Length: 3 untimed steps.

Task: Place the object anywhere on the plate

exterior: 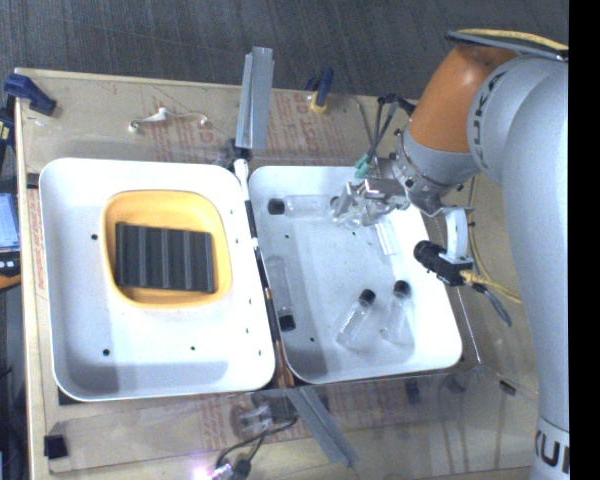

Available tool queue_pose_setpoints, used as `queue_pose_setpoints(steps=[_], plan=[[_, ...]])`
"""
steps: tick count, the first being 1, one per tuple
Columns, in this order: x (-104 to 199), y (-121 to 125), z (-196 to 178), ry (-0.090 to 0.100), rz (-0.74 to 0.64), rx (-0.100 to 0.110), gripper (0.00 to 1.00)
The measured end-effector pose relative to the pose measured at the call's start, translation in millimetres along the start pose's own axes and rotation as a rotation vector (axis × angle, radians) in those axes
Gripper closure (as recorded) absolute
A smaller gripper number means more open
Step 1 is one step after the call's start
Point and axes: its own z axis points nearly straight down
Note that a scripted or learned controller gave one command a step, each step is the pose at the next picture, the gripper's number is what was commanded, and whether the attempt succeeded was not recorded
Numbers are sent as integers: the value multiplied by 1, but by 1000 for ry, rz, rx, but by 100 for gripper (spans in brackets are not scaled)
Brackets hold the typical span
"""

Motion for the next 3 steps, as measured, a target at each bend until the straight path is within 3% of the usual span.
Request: queue_pose_setpoints(steps=[1, 2, 3], plan=[[81, 15, 1, -1, -166, -1, 100], [116, -3, 5, -4, -270, 1, 100], [157, 2, -1, -2, -512, -1, 100]])
